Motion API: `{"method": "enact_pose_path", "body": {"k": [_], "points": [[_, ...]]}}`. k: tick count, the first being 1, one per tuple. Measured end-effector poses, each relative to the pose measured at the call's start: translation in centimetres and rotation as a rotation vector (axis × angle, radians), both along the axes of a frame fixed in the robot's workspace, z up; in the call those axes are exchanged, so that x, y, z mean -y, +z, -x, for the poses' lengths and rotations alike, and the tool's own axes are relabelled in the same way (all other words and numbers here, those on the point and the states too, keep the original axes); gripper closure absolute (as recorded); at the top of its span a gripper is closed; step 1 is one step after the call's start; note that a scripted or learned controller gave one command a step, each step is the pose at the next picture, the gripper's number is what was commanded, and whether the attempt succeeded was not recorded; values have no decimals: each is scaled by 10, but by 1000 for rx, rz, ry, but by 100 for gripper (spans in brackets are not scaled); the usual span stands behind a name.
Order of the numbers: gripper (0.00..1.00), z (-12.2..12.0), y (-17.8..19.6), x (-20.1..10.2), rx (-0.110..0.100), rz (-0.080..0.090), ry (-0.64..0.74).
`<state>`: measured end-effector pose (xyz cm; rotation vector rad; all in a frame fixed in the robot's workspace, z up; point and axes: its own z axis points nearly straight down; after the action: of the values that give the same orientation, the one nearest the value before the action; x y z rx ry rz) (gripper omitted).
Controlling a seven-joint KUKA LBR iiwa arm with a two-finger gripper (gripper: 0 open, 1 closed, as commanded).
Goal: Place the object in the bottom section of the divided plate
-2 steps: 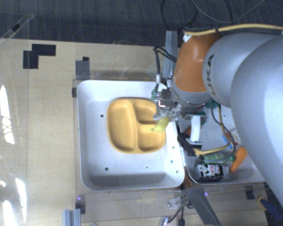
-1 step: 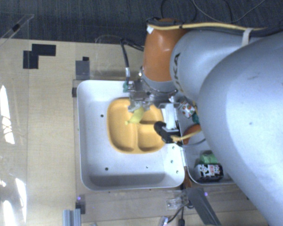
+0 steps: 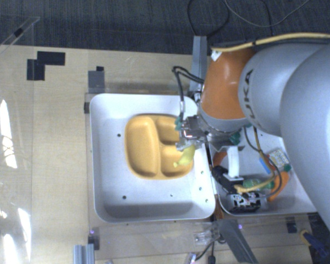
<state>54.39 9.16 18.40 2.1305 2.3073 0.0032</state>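
Yellow divided plate [image 3: 146,147] sat in left bin [image 3: 107,194]. Gripper [image 3: 185,138] hovered over plate's right edge, small yellow-green object [image 3: 185,157] pinched between fingers.

A single fixed camera sits above the bench [image 3: 49,164] and looks down at a slant, its frame taking in the left white bin [image 3: 148,199] whole and part of the right bin [image 3: 275,205]. The dark floor [image 3: 99,15] runs across the top of the frame. The grey arm [image 3: 297,92] enters from the right and looms large, near the lens.
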Motion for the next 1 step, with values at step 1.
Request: {"method": "enact_pose_path", "body": {"k": [1], "points": [[100, -49, -7, -63, -1, 0, 148]]}}
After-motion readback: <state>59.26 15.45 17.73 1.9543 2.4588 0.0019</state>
